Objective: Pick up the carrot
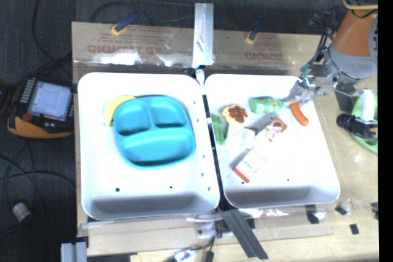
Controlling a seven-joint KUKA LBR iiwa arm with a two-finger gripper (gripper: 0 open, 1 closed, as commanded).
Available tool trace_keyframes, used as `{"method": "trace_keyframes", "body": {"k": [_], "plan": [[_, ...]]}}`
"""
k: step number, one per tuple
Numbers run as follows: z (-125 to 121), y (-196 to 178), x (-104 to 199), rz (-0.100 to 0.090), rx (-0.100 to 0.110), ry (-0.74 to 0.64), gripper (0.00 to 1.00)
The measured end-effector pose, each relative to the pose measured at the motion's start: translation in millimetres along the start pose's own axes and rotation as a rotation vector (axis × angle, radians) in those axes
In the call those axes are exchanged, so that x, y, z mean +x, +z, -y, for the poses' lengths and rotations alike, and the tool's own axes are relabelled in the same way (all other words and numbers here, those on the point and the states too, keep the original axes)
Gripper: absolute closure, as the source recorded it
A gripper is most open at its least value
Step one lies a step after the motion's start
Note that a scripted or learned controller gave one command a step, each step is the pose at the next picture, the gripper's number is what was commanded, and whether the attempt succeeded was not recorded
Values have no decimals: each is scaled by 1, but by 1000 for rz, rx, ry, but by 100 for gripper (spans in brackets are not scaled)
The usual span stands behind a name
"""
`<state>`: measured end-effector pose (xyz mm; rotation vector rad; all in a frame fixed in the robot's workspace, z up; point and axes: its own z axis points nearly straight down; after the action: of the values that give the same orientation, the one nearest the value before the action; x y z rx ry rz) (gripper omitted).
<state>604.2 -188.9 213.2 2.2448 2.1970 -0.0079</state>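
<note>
A pale wooden bench [356,193] stands on dark carpet and bears two shallow white bins side by side, with a sheet of clear plastic [153,49] lying behind them. The carrot [298,113] lies in the right bin [319,181], close to its far right corner: a short, stubby orange piece, a little reddish, set at a slant with its upper end toward the bin's back wall. Just above and to the left of it hangs the gripper [299,90], at the end of the grey arm [356,34] with its orange band; the metal fingers are small and blurred against the white, so I cannot tell whether they are apart or together, and the carrot is not seen between them. Beside the gripper, toward the middle of the bin, lies a green bottle-like thing [264,105], and near it a round brown cookie [235,112], a green piece [218,130] against the dividing wall, and several small white packets [250,162] whose print is too small to read. The left bin [98,193] holds a blue divided plate [153,130] turned over something yellow [115,107], most of which is hidden beneath it. The arm's upper part is cut off at the right edge
</note>
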Motion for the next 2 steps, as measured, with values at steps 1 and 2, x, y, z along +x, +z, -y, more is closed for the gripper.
{"method": "trace_keyframes", "body": {"k": [1,2], "plan": [[-27,109,11,1,1,453,100],[8,123,39,-4,-13,704,100]]}}
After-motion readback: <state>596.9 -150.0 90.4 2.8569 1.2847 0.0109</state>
